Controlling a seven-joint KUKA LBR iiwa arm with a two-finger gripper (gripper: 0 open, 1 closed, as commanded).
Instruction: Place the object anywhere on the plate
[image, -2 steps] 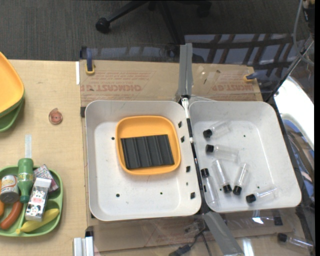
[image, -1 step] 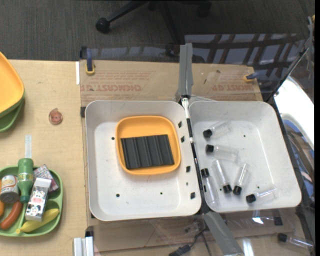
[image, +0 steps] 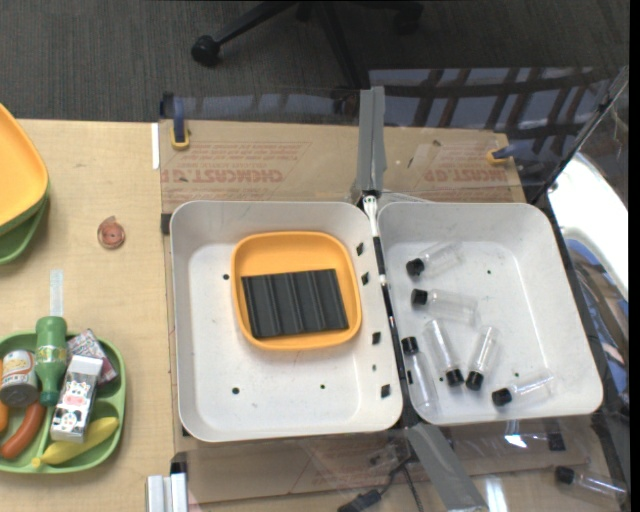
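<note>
Camera view is showing the yellow plate (image: 296, 290) sitting in the left bin (image: 200, 400) with a dark ribbed pad (image: 296, 304) already lying on it, perhaps the object, while small clear tubes (image: 440, 345) are lying in the right bin (image: 560, 300).

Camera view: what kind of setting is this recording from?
Probably a robotics lab set up in an office: two white bins sit on cardboard on a bench, one holding an orange plate, the other clear vials, with an office chair base on carpet behind.
</note>
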